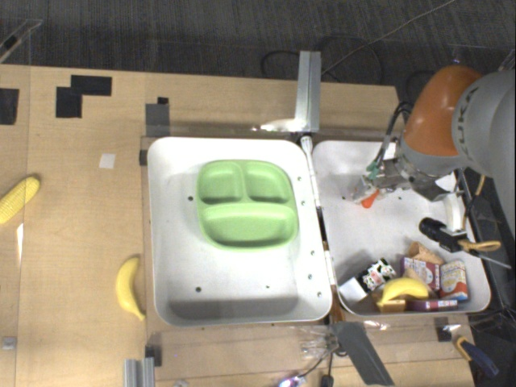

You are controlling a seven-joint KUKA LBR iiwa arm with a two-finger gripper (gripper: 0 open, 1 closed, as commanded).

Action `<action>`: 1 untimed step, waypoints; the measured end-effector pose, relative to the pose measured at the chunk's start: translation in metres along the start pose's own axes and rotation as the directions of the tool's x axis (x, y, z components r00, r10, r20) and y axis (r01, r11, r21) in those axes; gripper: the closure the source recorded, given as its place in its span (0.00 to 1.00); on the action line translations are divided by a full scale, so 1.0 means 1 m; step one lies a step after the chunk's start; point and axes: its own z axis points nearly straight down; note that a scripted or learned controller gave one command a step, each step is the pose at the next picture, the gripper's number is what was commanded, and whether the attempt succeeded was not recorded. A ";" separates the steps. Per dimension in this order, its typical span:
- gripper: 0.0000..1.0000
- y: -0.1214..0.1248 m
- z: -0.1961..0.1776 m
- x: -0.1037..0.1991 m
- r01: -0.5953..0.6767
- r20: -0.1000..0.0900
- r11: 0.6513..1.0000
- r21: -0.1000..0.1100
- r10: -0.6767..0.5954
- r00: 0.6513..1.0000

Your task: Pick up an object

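1. While I hang over the far part of the right bin [348, 161], a small orange piece [368, 201] lies on the white floor just below my gripper [377, 176].
2. Whether my jaws are spread or pressed together, I cannot tell.
3. Reaching step, I judge; nothing is lifted yet.
4. Next: line up over that piece, drop, close.
5. Nearer, a banana [402, 291] and cartons [439, 277] crowd the near right corner; left, a green tray [245, 202].

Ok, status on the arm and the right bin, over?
Gripper low over right bin, far end, orange tip showing. Banana, cartons heaped at near edge, untouched. Green tray alone in left bin.
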 end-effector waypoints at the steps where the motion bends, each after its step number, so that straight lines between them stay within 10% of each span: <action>1: 1.00 0.047 -0.084 0.057 -0.146 0.001 0.989 0.012 0.146 0.989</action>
